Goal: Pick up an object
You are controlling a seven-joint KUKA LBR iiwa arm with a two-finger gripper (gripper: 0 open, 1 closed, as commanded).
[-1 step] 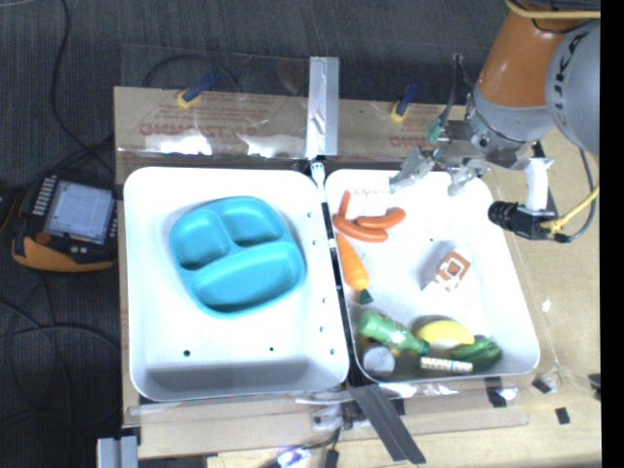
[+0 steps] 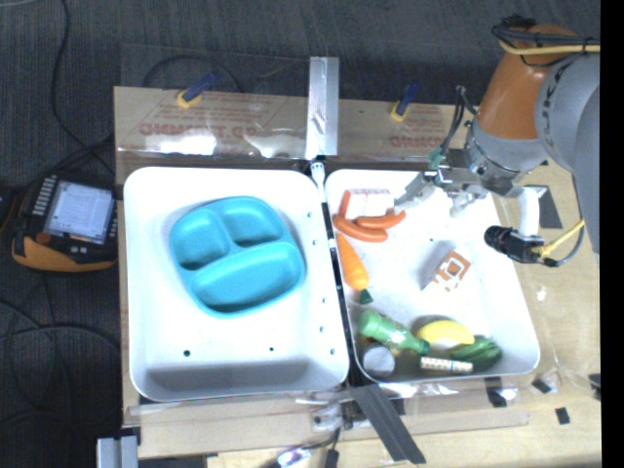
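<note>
The arm (image 2: 570, 115) has a smooth, rounded grey housing. A wide orange band (image 2: 512, 96) encircles it above the wrist. Thin dark cables run over the top of the orange band at the upper right of the frame. Below the band sits a grey metal wrist flange. The gripper (image 2: 441, 191) is made of pale metal parts with small dark fittings. A black cylindrical unit (image 2: 509, 242) with a yellow cable (image 2: 564, 242) is mounted beside the wrist.
</note>
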